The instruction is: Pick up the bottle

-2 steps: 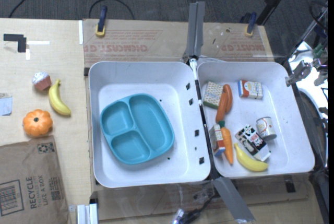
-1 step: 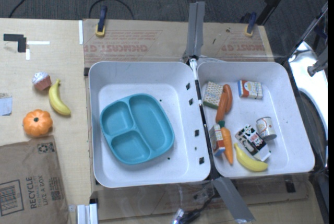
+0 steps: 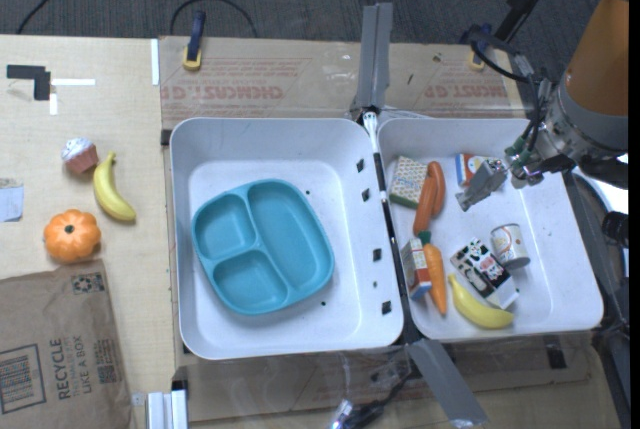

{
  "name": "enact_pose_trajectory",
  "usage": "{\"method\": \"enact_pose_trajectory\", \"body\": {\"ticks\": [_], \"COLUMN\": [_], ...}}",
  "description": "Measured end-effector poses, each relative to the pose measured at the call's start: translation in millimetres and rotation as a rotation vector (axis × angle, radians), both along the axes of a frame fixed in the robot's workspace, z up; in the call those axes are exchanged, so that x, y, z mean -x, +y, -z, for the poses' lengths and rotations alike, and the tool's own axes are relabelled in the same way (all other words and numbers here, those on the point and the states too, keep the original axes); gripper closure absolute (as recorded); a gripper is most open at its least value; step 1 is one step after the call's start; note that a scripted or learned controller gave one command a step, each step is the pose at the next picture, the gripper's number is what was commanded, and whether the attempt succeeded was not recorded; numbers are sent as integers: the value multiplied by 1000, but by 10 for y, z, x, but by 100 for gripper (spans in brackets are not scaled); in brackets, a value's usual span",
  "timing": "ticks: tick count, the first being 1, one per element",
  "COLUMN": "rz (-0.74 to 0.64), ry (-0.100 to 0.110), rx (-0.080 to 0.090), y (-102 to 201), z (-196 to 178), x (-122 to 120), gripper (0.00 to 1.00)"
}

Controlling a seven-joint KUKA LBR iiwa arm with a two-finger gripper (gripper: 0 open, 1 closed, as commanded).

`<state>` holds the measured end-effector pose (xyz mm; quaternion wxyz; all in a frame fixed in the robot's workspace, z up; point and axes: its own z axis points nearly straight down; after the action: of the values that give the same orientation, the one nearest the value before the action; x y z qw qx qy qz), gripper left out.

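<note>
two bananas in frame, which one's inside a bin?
The banana at the near edge of the right bin, beside the carrot. The other banana lies out on the bench, left of both bins, between a cupcake and a small pumpkin.

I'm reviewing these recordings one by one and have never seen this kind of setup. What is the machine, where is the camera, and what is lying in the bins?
One fixed camera looks down at a slant on two shallow white bins. The left white bin holds a blue three-compartment plastic tray. The right white bin holds toy food: an orange carrot, a yellow banana, a reddish sausage, a black-and-white patterned carton and a small bottle with an orange label. The grey robot arm with an orange band reaches in from the right; its two-finger gripper hangs over the right bin with nothing visibly between its fingers.
</note>
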<state>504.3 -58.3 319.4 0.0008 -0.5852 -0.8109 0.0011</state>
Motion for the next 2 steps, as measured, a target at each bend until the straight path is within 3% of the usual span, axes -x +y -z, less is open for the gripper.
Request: {"method": "enact_pose_trajectory", "body": {"ticks": [1, 2], "rz": [-214, -493], "ry": [-3, -1], "rx": [1, -1], "y": [279, 902], "z": [-1225, -275], "x": [190, 255], "gripper": [0, 0]}}
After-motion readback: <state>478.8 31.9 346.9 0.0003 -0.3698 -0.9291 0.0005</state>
